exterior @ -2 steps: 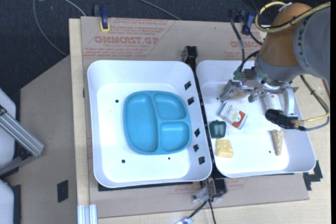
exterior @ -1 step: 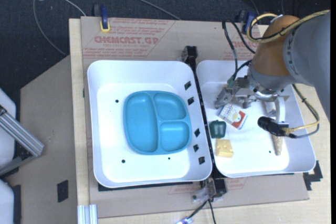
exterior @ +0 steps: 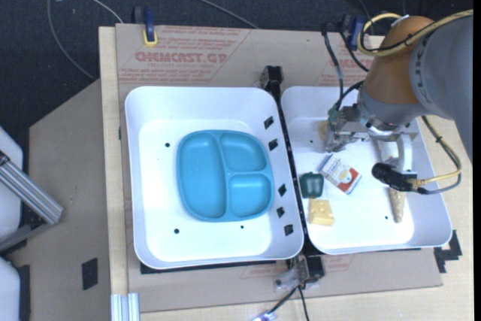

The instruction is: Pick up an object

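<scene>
Hand (exterior: pixel 342 128) hangs low at upper middle of the right bin (exterior: pixel 428 229); its grip state I cannot tell. Descend squarely over the red-and-white packet (exterior: pixel 340 174) (just below it), avoiding the yellow block (exterior: pixel 322 212).

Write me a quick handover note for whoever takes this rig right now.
Gripper: low in the right bin, near its back; whether it holds anything cannot be told.
Right bin: red and white packet, dark green item, yellow block, brown stick, all lying on the floor.
Left bin: blue divided plate.
Done: no pick confirmed.
Left: grasp one object and lift it.
</scene>
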Controlling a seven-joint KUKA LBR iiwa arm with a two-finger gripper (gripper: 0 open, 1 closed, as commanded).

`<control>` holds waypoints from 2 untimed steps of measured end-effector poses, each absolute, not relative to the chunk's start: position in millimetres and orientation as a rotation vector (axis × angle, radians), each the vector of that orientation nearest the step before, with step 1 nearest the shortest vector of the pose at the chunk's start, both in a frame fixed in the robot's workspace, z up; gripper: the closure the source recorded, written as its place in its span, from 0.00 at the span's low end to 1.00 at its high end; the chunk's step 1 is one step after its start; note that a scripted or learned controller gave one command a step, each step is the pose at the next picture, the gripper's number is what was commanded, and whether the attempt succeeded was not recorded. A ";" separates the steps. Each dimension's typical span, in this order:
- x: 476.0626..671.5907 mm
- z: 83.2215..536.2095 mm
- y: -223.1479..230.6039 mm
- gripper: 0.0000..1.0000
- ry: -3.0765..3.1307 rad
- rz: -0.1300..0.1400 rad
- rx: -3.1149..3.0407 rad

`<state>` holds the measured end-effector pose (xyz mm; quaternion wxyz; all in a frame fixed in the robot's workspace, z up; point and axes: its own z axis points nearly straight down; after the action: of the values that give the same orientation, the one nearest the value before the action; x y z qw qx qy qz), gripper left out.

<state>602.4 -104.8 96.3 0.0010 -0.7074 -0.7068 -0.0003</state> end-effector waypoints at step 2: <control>607.1 222.2 -94.5 1.00 -2.228 -0.009 -2.224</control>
<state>607.1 -94.5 222.2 -0.0033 -0.7065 -0.7077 -0.0027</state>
